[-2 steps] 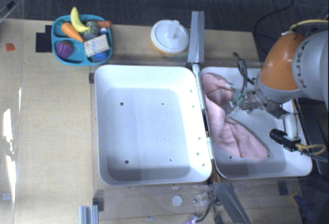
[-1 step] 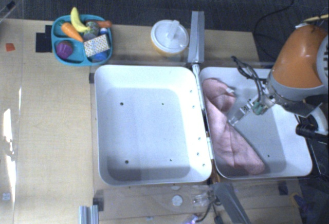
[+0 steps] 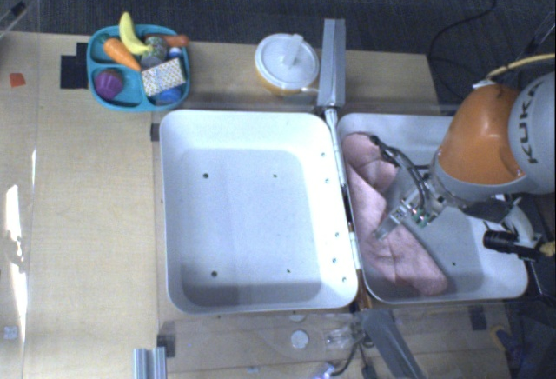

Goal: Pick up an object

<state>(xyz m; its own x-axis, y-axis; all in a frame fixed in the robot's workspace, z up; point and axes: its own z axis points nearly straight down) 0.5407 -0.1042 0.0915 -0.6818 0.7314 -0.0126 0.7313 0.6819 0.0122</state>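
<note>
A pink cloth (image 3: 382, 221) lies crumpled along the left side of the right bin (image 3: 486, 282), running from its far corner to its near edge. My gripper (image 3: 388, 225) reaches in from the right and points down-left, with its tip down on the middle of the cloth. The grey arm with its orange band (image 3: 482, 142) hangs over the right half of that bin. The fingertips sit against the cloth folds.
The left bin (image 3: 252, 212) stands beside the right one, a metal divider rail (image 3: 340, 186) between them. On the bench behind stand a blue tray (image 3: 135, 69) of toy food and a white lidded cup (image 3: 287, 63).
</note>
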